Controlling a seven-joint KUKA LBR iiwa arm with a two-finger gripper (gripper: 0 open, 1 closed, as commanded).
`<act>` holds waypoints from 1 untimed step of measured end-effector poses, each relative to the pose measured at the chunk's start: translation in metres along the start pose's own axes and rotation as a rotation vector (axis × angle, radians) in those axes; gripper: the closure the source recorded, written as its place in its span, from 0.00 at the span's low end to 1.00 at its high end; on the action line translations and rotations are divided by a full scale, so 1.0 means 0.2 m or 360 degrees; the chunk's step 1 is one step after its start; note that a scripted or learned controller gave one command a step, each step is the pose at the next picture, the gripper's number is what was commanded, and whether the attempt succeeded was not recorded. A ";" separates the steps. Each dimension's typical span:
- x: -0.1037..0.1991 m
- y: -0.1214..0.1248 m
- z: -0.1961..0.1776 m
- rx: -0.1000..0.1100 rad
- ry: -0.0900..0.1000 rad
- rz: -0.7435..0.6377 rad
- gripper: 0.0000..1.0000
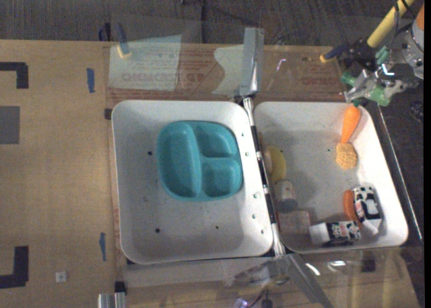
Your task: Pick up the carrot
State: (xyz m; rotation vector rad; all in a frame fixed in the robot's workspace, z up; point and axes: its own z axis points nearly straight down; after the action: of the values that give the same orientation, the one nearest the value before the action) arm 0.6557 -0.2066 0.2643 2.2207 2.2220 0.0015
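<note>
Now the carrot [350, 123] hangs clasped by its top end in the gripper [355, 100], above the right bin's [303, 119] far right corner, over a cracker [346, 157].

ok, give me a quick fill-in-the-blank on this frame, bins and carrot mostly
1. The teal divided plate lies in the ____ bin.
2. The carrot lies in the ____ bin, near its far right corner.
3. The gripper is just above the carrot's ____ end.
4. The round cracker sits at the carrot's ____ tip.

Missing words: left; right; upper; lower
</note>
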 end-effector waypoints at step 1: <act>0.00 0.01 -0.06 -0.0007 -0.0005 -0.0005 1.00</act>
State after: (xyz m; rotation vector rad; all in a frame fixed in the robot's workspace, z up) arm 0.6572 -0.2061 0.2760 2.2138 2.2214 0.0030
